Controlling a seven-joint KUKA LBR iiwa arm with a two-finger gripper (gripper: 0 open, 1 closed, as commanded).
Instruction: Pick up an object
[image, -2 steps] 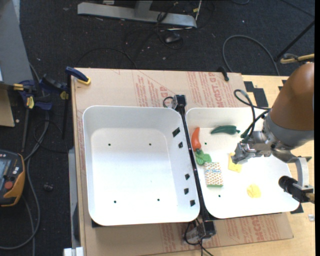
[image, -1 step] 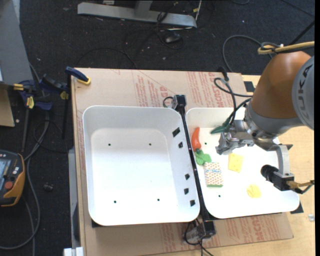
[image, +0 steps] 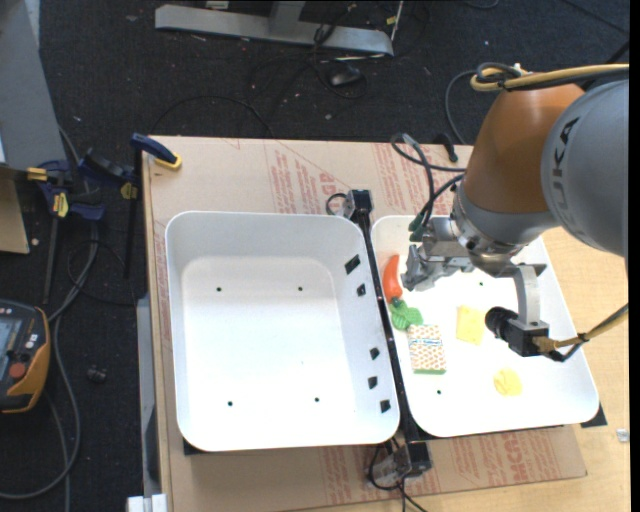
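Right bin (image: 560, 415): orange piece (image: 393, 277), green piece (image: 405, 317), patterned card (image: 427, 349), two yellow pieces (image: 469, 325) unlifted. Gripper (image: 420, 268) above; jaws' state cannot be told. Pick not yet done.

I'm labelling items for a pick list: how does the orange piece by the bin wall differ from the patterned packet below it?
The orange piece is plain, slim and rounded, lying lengthwise against the right bin's left wall. The patterned packet is flat, rectangular and pale with small coloured marks and a green edge, and it looks larger. Both lie loose in the right bin, apart from the pincer.
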